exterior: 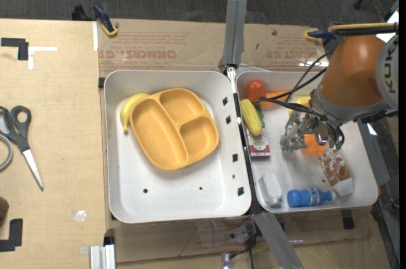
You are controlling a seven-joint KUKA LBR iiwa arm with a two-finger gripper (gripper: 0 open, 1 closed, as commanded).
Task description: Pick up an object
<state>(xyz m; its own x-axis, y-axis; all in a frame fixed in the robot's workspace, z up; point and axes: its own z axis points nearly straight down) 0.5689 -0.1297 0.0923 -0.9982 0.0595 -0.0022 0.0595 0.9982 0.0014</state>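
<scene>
**Gripper low in R bin, grasp state unclear**

Counts: 2 white bins, L bin (114, 153) and R bin (365, 198). L bin: 1 orange divided plate (174, 128) w/ 3 compartments, 1 banana (130, 108) tucked against plate's upper-left edge. R bin: 1 tomato (255, 89), 1 corn cob (251, 117), 1 small red/white box (259, 148), 1 white container (271, 189), 1 blue bottle (309, 197), 1 red/white packet (336, 172), 1 orange obj (312, 146). On bench, L: 1 pr scissors (24, 141).

Gripper (293, 141) sits low in R bin, mid-bin. Orange obj just beside it on its right, partly covered by cables + wrist; contact not resolvable. Box to gripper's left, bottle below it, apart. Cannot tell how gripper stands or whether it has anything.

Yellow bit behind arm near corn: unidentifiable. Arm cut off at frame's R edge.
</scene>
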